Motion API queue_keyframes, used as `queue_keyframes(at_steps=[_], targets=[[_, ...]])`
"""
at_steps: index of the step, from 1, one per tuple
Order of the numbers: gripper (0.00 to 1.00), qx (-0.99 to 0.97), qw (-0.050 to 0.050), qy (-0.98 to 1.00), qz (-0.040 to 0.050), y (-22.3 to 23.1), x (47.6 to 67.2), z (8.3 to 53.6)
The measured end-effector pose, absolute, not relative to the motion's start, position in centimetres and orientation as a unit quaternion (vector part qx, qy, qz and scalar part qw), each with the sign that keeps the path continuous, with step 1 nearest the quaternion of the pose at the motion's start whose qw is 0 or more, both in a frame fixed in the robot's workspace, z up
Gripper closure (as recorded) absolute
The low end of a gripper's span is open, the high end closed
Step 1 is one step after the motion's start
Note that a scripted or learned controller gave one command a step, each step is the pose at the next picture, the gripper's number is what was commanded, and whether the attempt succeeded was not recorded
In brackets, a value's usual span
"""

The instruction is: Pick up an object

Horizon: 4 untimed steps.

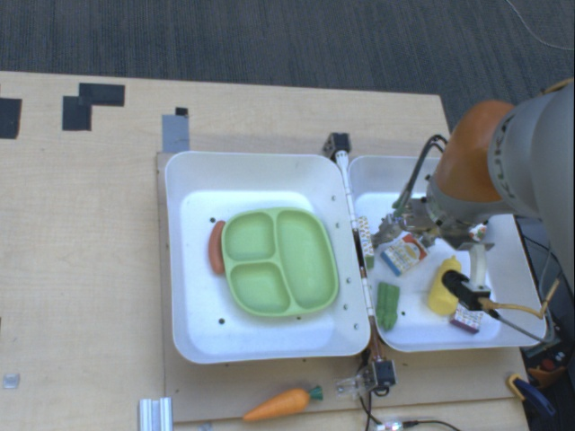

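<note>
Camera view puts the gripper (402,232) low inside the right bin (415,321), its wrist bent down from the 3 o'clock side. Whether it is spread or closed cannot be told, since the mechanism blurs into clutter. Just beside it at 6 o'clock lies a small packet (402,256), tilted flat on the floor; this looks like the likeliest thing to be picked, and nothing is visibly gripped. Its blue and red print is too small to read. Farther out at 6 o'clock rests a green piece (387,305), and at 4 o'clock a yellow lump (442,293). All lie loose, as if tipped in for grasping. Well away at 9 o'clock, the left bin (198,317) holds a green divided plate (278,260).
</note>
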<state>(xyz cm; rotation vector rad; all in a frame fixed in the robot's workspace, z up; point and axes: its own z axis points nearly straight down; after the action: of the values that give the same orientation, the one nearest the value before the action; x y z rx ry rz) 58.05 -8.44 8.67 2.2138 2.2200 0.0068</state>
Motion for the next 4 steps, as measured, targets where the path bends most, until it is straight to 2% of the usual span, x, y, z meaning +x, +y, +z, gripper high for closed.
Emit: queue_keyframes(at_steps=[1,2,3,4], targets=[[1.0,0.706,0.006,0.709,0.0044,-8.4,58.3,9.9],[0.0,0.706,0.006,0.709,0.0044,-8.4,58.3,9.8],[0.0,0.707,0.002,0.708,0.001,-9.7,50.8,8.9],[1.0,0.706,0.004,0.708,0.0034,-9.6,51.0,10.0]])
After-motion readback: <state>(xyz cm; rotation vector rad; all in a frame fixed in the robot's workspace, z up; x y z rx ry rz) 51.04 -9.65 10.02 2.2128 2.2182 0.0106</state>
